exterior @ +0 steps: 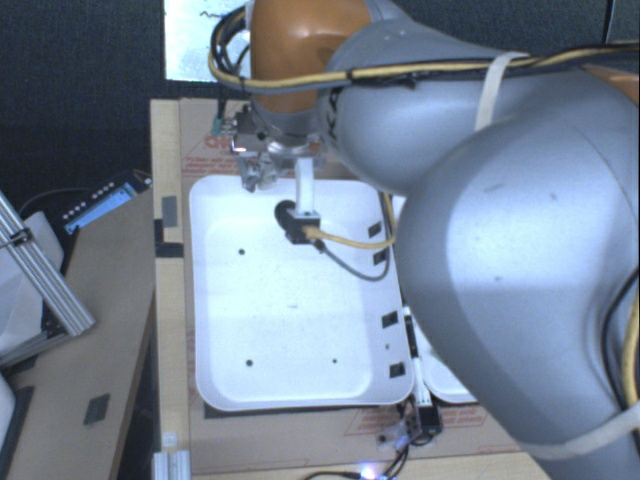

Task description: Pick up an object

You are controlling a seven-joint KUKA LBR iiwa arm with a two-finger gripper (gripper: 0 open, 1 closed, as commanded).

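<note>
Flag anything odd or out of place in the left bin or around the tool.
Nothing stands out. The left bin sits square on the bench, its floor showing just a few dark specks. The tool hangs over the bin's far edge, with a yellow cable looping beside it.

bench (pixel 170 298), two white bins (pixel 290 308) side by side

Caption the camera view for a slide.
KUKA arm reaches across the bench, its gripper poised at the far edge of the left white bin.
</note>
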